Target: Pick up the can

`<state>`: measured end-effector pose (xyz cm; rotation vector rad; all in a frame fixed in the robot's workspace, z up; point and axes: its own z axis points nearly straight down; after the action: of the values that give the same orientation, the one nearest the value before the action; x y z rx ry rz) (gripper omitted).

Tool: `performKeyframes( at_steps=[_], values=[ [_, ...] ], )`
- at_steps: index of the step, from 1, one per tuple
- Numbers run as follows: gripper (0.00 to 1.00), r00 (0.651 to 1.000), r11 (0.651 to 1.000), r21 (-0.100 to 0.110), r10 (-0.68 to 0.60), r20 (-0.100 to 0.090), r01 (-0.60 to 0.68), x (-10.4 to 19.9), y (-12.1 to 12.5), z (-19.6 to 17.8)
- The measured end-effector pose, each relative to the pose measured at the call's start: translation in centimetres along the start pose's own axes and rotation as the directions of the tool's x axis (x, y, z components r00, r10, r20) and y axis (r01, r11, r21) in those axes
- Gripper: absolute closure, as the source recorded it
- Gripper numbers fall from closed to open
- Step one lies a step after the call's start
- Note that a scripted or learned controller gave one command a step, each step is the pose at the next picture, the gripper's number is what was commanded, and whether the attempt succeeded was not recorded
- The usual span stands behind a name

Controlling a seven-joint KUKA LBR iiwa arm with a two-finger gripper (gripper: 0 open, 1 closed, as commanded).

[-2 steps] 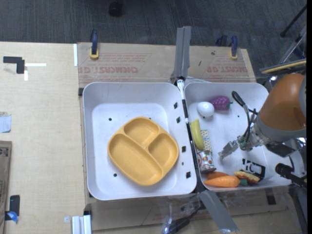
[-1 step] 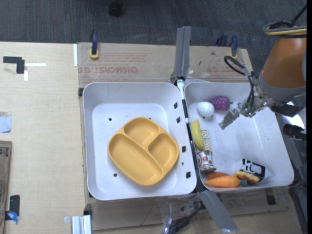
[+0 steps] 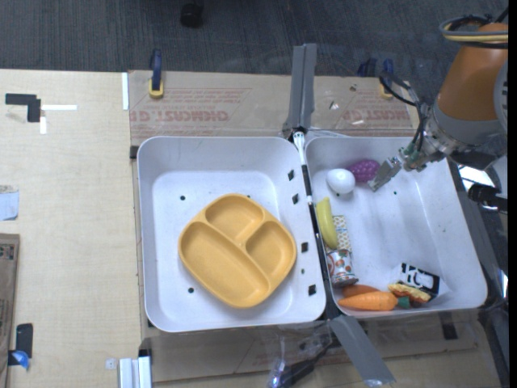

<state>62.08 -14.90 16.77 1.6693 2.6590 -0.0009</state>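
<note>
I am seeing the can (image 3: 342, 266) lying hard against the right bin's left wall (image 3: 311, 217), with a banana (image 3: 325, 221) touching its upper end and a carrot (image 3: 369, 300) just below it. The bin floor (image 3: 396, 221) to the can's right is lying bare, giving me open room from that side. A white ball (image 3: 341, 181) and purple fruit (image 3: 365, 169) are crowding the top corner.

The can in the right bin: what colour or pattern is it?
The can has a pale, busy printed label with red-orange at its lower end; camera view.
</note>
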Motion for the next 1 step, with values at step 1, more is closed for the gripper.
performKeyframes(
  at_steps=[1],
  values=[
    [0.0,0.997,0.997,0.001,0.078,-0.001,-0.078,0.39,-1.26,7.62]
  ],
)
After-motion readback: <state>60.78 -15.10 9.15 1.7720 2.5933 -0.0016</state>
